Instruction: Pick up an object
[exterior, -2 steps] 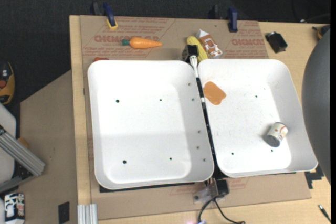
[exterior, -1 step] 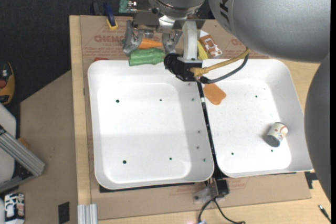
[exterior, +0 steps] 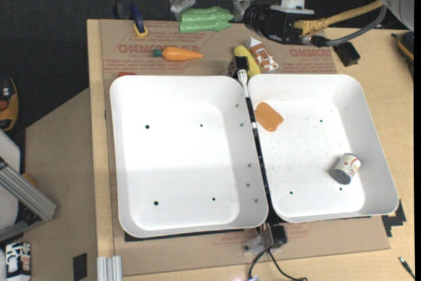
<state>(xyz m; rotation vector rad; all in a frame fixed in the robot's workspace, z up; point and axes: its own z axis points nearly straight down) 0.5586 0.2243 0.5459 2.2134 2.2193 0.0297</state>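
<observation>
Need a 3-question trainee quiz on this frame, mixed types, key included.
1. True or false: the carrot lies inside the left bin.
2. Which bin holds the small can?
3. The orange disc sits nearest which edge of the right bin: A) the left edge, B) the right edge?

Key: 1 false, it lies on the board behind the bins. 2 the right bin. 3 A.

Both bins (exterior: 177, 220) are white with little black dots. In the right one lie a flat orange piece (exterior: 268, 116) and a small grey and white can (exterior: 345, 168). Behind the bins, on the brown board (exterior: 99, 62), lie an orange carrot (exterior: 179, 54) and a green toy (exterior: 205, 18).
</observation>
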